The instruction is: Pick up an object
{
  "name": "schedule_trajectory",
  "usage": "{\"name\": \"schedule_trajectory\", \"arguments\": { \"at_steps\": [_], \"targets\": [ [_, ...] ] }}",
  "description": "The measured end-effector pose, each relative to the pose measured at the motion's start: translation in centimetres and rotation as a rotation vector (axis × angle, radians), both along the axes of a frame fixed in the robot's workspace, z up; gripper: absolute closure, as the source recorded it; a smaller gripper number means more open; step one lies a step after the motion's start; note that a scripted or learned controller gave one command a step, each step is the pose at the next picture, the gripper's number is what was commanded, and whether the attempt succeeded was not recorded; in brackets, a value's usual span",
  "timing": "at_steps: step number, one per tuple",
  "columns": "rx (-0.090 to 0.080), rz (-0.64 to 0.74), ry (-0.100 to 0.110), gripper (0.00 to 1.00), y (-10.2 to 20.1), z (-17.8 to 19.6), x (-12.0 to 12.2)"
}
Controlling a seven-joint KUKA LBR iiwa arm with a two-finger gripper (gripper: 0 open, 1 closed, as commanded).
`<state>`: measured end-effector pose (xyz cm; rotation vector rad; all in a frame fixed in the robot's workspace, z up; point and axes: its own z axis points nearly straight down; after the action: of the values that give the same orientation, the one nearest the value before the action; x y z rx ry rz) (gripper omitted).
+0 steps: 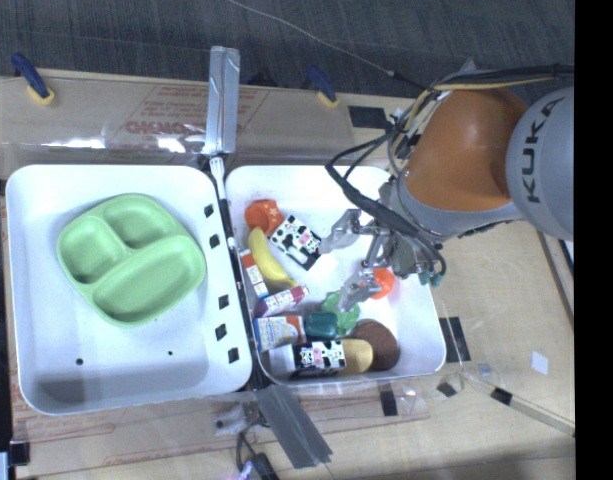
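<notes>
With its fingers apart and gripping nothing, the hand (354, 258) hovers in the right bin (422, 320) near the orange ball (384, 283) at about four o'clock, so it should centre over that ball, drop straight, then close before lifting.

Right bin (411, 308), objects crowded along its left wall and near edge. Yellow banana (268, 259) lies slantwise by the left wall. Orange piece (263, 214) just beyond it, at the far left. Black-and-white cow-patterned carton (295, 241) just right of the banana, tilted. Second cow-patterned carton (320, 357) at the near edge, beside a tan potato-like piece (355, 353) and a brown rounded one (380, 342).
</notes>
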<state>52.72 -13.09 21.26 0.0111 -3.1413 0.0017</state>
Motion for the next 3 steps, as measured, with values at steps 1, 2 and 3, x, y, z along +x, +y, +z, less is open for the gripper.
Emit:
{"name": "schedule_trajectory", "arguments": {
  "at_steps": [1, 2, 3],
  "targets": [
    [-0.003, -0.010, -0.009, 0.00, 3.1, -10.8, 2.8],
    [-0.007, -0.004, -0.008, 1.00, 3.0, -9.7, 2.9],
    [0.001, -0.206, -0.006, 1.00, 4.4, -1.8, 2.9]
  ]
}}
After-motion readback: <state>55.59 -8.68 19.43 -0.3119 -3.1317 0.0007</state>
